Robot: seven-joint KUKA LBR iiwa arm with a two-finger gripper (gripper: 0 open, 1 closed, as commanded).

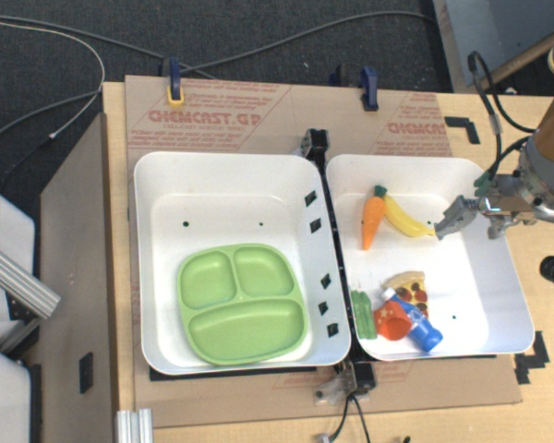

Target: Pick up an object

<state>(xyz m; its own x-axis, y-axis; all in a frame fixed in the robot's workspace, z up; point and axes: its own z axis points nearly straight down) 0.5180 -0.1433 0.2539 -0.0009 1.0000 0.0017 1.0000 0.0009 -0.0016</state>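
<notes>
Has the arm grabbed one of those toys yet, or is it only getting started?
Nothing is picked up yet. The gripper sits low in the right bin beside the banana, holding nothing. The carrot and banana lie on the floor. Grasping and lifting remain.

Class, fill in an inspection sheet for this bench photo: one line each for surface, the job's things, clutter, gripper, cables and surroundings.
Surface: cardboard-covered bench bearing a left white bin and a right white bin, side by side.
Job's things: in the right bin, a carrot touching a banana; nearer the front, a green stick, a pizza slice, a red cup and a blue piece, bunched together.
Clutter: green divided plate in the left bin.
Gripper: gripper over the right bin beside the banana; nothing seen between its jaws.
Cables: black cables by the arm; grey cable on the floor.
Surroundings: dark carpet; yellow-and-blue clamp and blue clamp on the bench's far edge.
</notes>
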